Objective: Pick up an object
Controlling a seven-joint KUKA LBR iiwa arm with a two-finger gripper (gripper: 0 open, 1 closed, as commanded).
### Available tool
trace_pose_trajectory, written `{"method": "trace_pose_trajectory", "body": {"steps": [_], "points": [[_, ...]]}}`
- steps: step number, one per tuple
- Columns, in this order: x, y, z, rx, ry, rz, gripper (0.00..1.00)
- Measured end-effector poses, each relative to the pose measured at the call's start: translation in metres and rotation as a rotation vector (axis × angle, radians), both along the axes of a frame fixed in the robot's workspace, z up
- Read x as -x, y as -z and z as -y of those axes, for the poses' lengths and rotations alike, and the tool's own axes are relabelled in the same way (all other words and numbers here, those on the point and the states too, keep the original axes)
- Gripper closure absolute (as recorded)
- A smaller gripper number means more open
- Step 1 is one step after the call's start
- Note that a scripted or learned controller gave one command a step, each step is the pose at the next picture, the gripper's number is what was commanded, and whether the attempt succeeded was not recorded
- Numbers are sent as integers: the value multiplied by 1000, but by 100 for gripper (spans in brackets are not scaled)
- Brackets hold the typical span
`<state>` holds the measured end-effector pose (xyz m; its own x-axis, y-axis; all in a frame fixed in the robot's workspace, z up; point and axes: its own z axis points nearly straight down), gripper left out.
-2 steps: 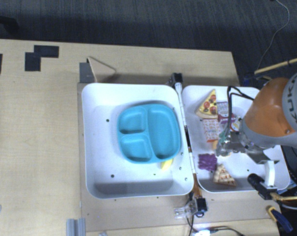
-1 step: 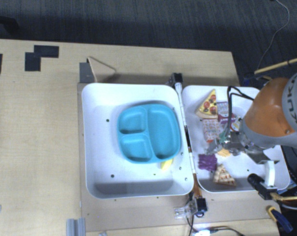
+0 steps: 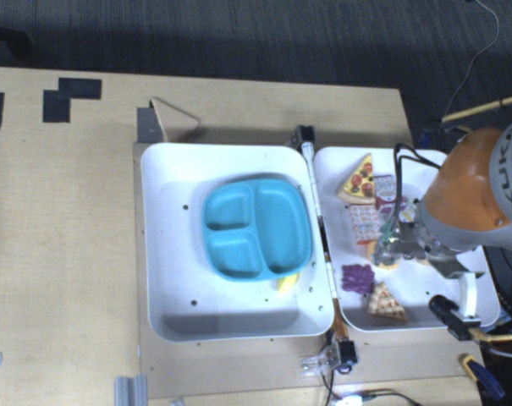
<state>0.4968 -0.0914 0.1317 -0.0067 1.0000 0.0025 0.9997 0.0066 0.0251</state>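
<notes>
From where I am standing, the arm is reaching in from the right and its pincer (image 3: pixel 391 245) is hanging low over the right bin (image 3: pixel 425 311). I cannot tell how wide the pincer is, or whether it has anything in it, because the wrist is covering that part.

The things it may pick are lying close together in this bin: a pizza slice toy (image 3: pixel 358 178) at the far end, a printed card (image 3: pixel 367 220) beside the wrist, a purple piece (image 3: pixel 356 277) and a brown wedge (image 3: pixel 384 303) nearer to me. The left bin (image 3: pixel 167 227) is carrying a blue divided tray (image 3: pixel 257 227) with a small yellow thing (image 3: pixel 286 282) at its edge.

I am thinking the risk is crowding: the pincer may be closing on a flat card, which gives little to grip, or be pushing a neighbour aside and coming up with nothing.
</notes>
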Motion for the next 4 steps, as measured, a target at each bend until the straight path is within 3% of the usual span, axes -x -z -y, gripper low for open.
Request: {"method": "trace_pose_trajectory", "body": {"steps": [1, 2, 3, 4], "points": [[0, 0, 0, 0, 0, 0, 0], [8, 44, -9, 2, 7, -18, 0], [6, 33, -9, 3, 6, -12, 100], [-69, -54, -77, 1, 1, -20, 100]]}}
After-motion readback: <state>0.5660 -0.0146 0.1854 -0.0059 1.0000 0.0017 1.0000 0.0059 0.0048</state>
